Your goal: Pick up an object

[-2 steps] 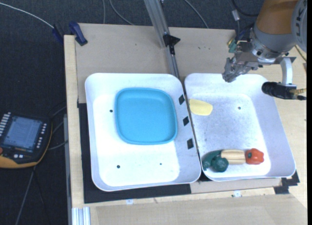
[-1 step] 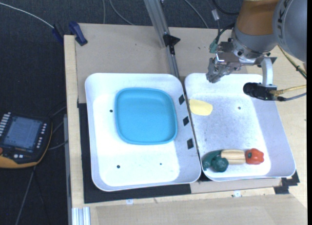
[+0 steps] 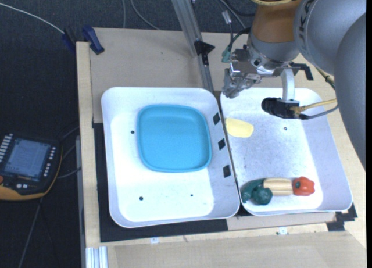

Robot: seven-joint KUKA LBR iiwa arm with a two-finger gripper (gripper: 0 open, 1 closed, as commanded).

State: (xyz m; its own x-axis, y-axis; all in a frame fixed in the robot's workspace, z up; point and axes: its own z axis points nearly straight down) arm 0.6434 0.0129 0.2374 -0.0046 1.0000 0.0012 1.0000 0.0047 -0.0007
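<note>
My gripper (image 3: 231,88) hangs over the far left corner of the right bin (image 3: 325,145), with nothing visibly in it. A pale yellow piece (image 3: 239,127) lies on the bin floor just below the gripper, near the left wall. Along the near wall sit a dark green object (image 3: 257,194), a tan cylinder (image 3: 278,186) and a red object (image 3: 303,186), touching in a row.
A blue square plate (image 3: 173,138) lies in the middle of the left bin (image 3: 119,162). A slanted metal pole (image 3: 189,22) rises behind the bins, close to the gripper's left. A teach pendant (image 3: 26,162) lies off the bench at left.
</note>
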